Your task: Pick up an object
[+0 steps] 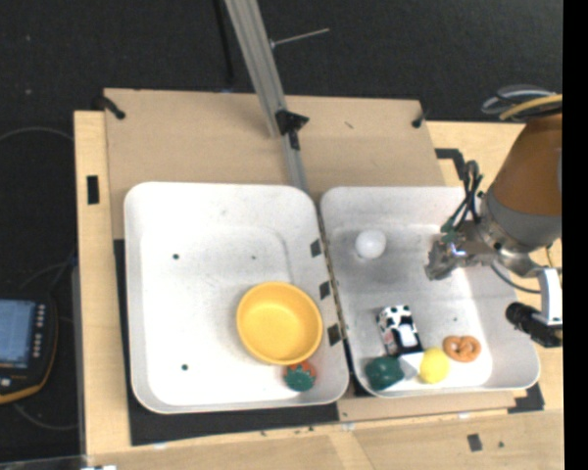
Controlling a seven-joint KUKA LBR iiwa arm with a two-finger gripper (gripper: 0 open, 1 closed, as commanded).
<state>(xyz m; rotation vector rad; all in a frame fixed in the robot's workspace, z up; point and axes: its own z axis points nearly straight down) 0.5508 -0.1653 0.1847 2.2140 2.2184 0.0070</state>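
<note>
My gripper point(441, 262) hangs over the right bin point(412, 218), toward its right side, with the orange-banded arm behind it. Nothing shows between its fingers. A white ball point(370, 244) lies to its left in the same bin. Nearer the front of that bin are a black-and-white toy point(399, 327), a green object point(383, 371), a yellow ball point(434, 366) and an orange pretzel-shaped piece point(462, 348). The left bin point(191, 253) holds a yellow bowl point(279, 321) and a small green-and-red object point(300, 376) at its front edge.
A grey metal pole point(265, 76) slants from the top down to the seam between the bins. A handheld pendant point(15, 349) lies left of the bench. Cables run beside the arm at the right edge.
</note>
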